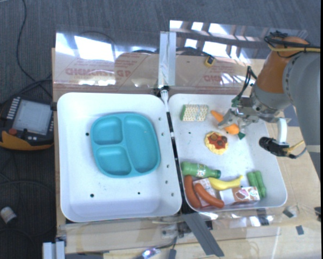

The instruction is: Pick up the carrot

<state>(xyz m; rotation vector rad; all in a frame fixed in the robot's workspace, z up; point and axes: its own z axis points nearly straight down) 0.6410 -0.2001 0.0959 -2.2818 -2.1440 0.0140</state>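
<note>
In the right bin (269, 161), at roughly 1 o'clock from its centre, the gripper (232, 120) is set low over the carrot (232, 128). An orange piece (possibly the carrot's tip) is seen at 10 o'clock from it, near (217, 115). Jaw state cannot be told: the fingers are too small and blurred, so no grasp is claimed.

Risks:
- The carrot may be nudged toward the pizza (217, 142), just beside it at 7 o'clock, if the approach is off-centre.
- A tapered, smooth shape is likely to be squeezed out on closing.
- The cracker (195, 112) at 9 o'clock is clear enough; collision is unlikely.
- A lift with only an edge pinched would probably drop.
</note>
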